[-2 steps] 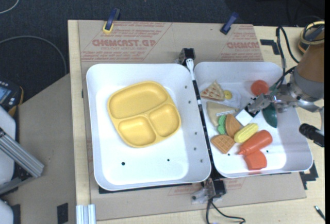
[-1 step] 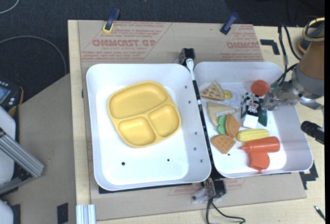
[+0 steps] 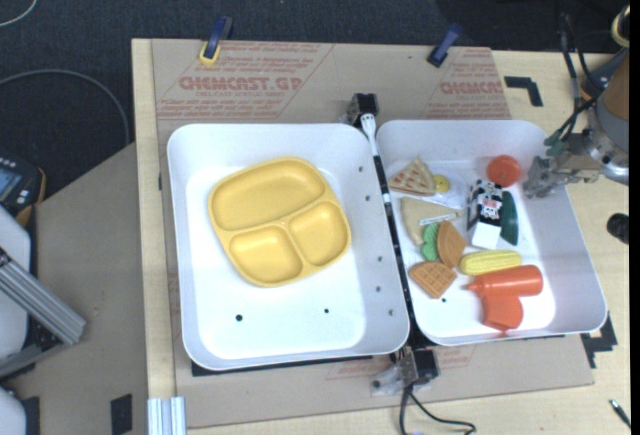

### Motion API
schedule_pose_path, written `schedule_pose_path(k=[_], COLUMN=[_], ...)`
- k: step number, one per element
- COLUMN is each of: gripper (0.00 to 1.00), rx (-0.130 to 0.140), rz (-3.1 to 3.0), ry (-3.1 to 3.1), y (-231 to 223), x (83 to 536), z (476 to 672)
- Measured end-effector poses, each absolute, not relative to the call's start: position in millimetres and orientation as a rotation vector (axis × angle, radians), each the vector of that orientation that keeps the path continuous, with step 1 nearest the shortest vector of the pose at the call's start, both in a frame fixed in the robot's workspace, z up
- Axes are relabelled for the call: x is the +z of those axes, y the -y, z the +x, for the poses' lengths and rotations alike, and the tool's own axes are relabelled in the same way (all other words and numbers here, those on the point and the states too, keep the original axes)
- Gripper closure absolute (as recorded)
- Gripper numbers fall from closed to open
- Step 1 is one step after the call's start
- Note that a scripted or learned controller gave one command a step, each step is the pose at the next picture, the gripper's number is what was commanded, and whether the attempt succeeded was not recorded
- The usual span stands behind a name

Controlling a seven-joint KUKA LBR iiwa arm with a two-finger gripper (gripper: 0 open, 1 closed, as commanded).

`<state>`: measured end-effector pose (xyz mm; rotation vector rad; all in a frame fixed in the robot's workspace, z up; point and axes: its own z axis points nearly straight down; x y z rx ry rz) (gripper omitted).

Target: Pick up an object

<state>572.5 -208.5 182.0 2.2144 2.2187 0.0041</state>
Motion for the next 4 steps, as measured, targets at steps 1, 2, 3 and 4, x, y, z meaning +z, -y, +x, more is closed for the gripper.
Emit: schedule_pose_path(k=[1,2,3,4], gripper=[1.00,1.00,1.00,1.00], rx=[0.004,0.005,0.004,-0.001], rz=[2.214,2.212,2.213,2.218], ry=[-2.219,-2.226,-2.226,-2.229], y=[209,163,116,64], x=[228,236,242,228], z=[573.8,587.7,597.2,601.3])
